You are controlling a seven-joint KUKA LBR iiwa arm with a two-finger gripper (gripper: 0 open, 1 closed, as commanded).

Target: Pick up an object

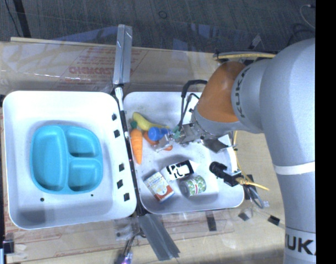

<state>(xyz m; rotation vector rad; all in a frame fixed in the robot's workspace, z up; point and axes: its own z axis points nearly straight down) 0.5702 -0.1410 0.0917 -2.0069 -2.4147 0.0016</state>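
The worktop (58,65) carries two white bins side by side: left bin (14,147), right bin (157,202), touching at the middle.

The arm (277,98) runs off the right and bottom edges and hides the right bin's (157,99) far right corner. The gripper's (176,135) fingers are too small to make out. Labels on the carton (159,185) and can (194,185) are unreadable.
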